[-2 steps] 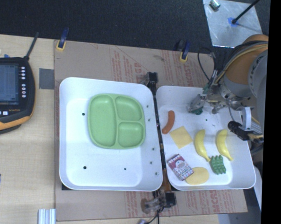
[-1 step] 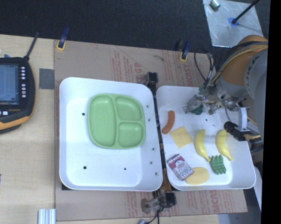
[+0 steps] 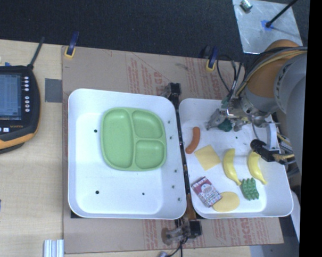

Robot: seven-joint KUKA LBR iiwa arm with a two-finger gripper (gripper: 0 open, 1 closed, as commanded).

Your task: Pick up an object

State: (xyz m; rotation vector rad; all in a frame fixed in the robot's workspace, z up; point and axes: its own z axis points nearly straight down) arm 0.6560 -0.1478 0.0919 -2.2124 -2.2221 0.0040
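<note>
We see two shallow white bins side by side on the worktop [image 3: 30,199]. The left bin [image 3: 85,164] holds a green divided plate [image 3: 133,138] with three compartments, lying flat toward the bin's far half. The right bin [image 3: 277,202] holds the small things: an orange-brown sausage [image 3: 192,140] near its left wall, a yellow cheese slice [image 3: 207,156] just beside the sausage, two yellow bananas [image 3: 231,165] [image 3: 256,167] further right and slightly apart, a green bumpy piece [image 3: 249,189] just below them, a red and white packet [image 3: 206,191] near the bin's near-left corner, and a pale yellow oval piece [image 3: 226,201] touching that packet at the near edge. The grey arm [image 3: 283,77] with its orange band reaches in from the right, and the claw [image 3: 221,120] sits over the far part of the right bin, above the sausage and cheese and apart from them. Whether it is spread or closed we cannot tell, and we see nothing held in it. A handheld control pendant [image 3: 10,105] rests at the worktop's left edge.
</note>
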